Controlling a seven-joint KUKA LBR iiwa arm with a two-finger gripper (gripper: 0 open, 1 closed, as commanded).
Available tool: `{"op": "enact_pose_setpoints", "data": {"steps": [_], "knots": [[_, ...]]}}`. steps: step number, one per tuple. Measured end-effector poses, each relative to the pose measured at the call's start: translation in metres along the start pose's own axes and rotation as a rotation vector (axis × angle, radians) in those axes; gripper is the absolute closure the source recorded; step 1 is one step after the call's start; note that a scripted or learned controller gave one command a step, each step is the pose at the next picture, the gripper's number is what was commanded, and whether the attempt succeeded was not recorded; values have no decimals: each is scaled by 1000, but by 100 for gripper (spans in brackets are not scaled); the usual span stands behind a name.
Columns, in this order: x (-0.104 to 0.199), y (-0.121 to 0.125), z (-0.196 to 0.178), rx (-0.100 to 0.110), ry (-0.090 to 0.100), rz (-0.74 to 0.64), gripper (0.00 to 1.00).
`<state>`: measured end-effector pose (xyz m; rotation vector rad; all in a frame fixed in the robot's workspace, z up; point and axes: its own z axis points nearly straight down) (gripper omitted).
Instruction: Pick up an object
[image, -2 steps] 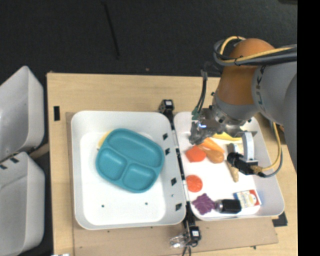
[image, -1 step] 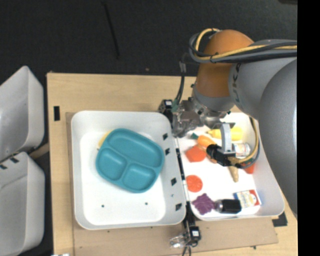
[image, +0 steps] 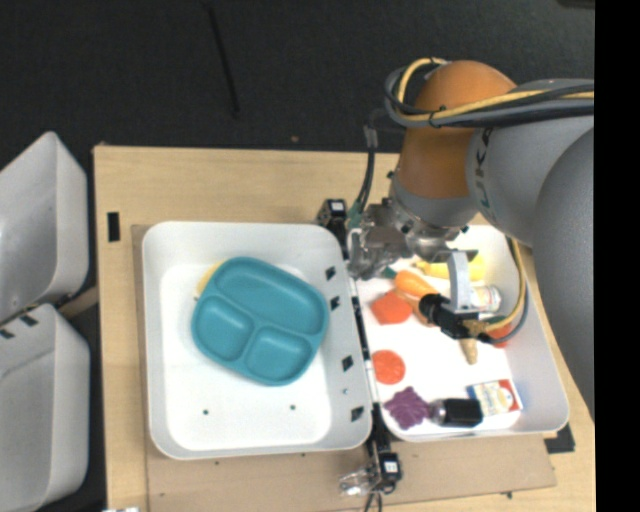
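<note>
Clearly the arm is low over the right bin (image: 545, 395), its orange-banded wrist filling the upper right of the frame and the gripper (image: 372, 250) down at that bin's upper left corner, close against the wall shared with the left bin (image: 160, 330). Whether the claw is wide, narrow or closed on anything I cannot tell; the wrist body and cables cover it from above.

Nothing looks lifted yet. The candidates lie in the right bin: an orange carrot-shaped piece (image: 412, 284) just right of the gripper, a yellow piece (image: 470, 266) beyond it, a flat orange-red piece (image: 392, 309) below, a round orange piece (image: 388, 368) lower still, a purple cluster (image: 407, 407) near the bottom edge, a black item (image: 460, 411) beside it, and a small printed box (image: 496, 397) at the lower right. A teal divided plate (image: 262, 318) sits in the left bin, over something yellow that barely peeks out.

To do this step well, I judge the gripper should shift away from the divider wall, since a descent there risks a finger landing on the rim. The carrot-shaped piece is the nearest target; closing across its narrow width should give the firmest hold. The flat pieces look harder to get under, and crowding near the upper corner could cause a nudge instead of a grasp.
</note>
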<state>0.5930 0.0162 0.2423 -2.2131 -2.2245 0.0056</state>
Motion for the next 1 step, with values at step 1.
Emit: {"op": "enact_pose_setpoints", "data": {"steps": [1], "knots": [[-7, -2, 12, 1, -3, 5, 100]]}}
